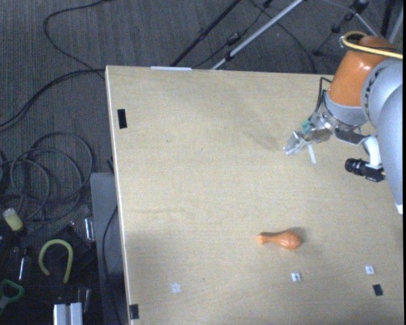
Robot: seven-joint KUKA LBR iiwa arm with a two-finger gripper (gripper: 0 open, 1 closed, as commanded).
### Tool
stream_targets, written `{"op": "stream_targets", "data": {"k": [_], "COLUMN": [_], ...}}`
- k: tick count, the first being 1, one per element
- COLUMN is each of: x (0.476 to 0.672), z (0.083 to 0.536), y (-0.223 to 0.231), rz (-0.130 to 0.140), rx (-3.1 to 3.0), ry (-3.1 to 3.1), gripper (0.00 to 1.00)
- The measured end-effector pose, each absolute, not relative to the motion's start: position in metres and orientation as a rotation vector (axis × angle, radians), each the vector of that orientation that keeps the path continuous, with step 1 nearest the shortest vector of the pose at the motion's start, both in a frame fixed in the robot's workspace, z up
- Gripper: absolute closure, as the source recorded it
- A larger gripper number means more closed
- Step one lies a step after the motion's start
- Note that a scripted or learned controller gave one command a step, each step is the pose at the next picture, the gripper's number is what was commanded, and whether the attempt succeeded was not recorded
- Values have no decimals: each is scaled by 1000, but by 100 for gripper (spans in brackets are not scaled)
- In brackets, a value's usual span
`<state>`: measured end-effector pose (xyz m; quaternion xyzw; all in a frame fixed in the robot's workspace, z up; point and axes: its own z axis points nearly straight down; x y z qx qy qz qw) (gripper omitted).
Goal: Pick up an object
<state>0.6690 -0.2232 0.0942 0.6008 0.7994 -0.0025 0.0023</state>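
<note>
A small orange object (282, 240), shaped like a pear with a thin neck pointing left, lies on the tan bench top (189, 181) toward the lower right. My gripper (301, 149) hangs over the bench at the right, well above and behind the orange object and apart from it. Its fingers stand open with nothing between them. The grey arm with its orange band (355, 73) reaches in from the right edge.
Small white tags (296, 276) and a black marker (377, 290) lie near the bench's front right. Another black marker (122, 118) sits at its left edge. Cables (40, 175) and tools cover the floor at left; stand legs (271, 19) cross behind the bench.
</note>
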Motion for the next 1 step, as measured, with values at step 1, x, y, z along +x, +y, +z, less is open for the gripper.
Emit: {"op": "stream_targets", "data": {"k": [1], "x": [669], "z": [174], "y": [-181], "rz": [1], "rx": [1953], "ry": [2460], "gripper": [100]}}
